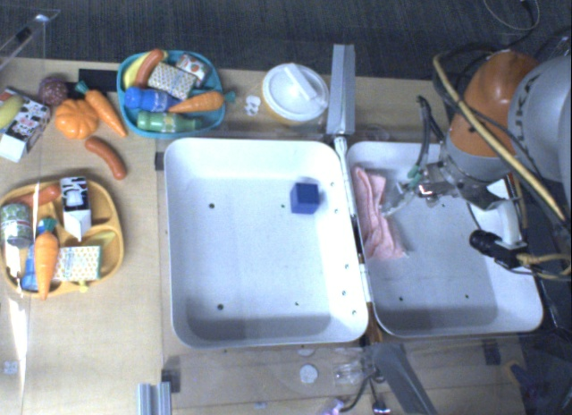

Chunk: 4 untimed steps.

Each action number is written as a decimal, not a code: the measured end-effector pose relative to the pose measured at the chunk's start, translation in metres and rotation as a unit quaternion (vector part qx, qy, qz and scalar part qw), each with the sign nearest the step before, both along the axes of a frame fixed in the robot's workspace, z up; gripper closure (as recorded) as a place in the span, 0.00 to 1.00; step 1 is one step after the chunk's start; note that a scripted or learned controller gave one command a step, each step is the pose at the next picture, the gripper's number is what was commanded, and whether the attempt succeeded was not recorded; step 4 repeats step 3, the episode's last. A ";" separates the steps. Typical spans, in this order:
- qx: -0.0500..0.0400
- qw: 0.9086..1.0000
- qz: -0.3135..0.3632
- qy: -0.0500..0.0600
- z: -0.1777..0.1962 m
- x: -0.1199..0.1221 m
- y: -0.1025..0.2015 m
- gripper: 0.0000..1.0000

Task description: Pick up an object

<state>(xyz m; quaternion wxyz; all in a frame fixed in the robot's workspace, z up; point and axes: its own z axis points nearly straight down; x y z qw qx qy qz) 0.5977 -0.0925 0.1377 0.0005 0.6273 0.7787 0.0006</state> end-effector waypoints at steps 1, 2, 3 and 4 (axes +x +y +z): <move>-0.001 0.998 0.066 -0.007 -0.046 -0.009 0.006 0.00; 0.000 0.996 0.087 -0.001 -0.026 -0.051 -0.005 0.00; -0.001 1.000 0.025 -0.005 -0.047 0.025 -0.012 0.00; -0.001 1.000 0.025 -0.005 -0.047 0.025 -0.012 0.00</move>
